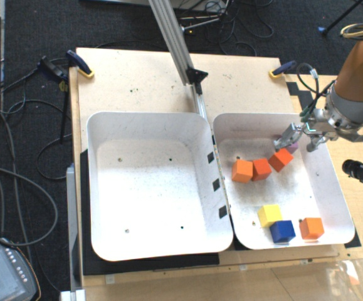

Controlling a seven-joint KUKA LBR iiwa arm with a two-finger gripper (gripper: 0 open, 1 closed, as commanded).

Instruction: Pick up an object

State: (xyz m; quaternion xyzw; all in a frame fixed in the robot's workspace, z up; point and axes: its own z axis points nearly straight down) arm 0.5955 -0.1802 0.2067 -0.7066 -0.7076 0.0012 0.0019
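So I was over the right bin, coming in from its far right corner, with my jaws hanging right above the tilted orange-red block near the middle of that bin. Honestly couldn't tell if the jaws were spread or clenched from that angle, and I couldn't say whether they were touching the block or just over it, so no claim of a grab here. Two more orange blocks sat in a row with it: one touching its near-left side, and another just beside that, toward the bin's left wall. Down by the near edge of the same bin there was a yellow block with a blue block right up against it, and an orange block near the blue one, closer to the near right corner. The left bin sat alongside on the table, the two bins meeting at the middle.
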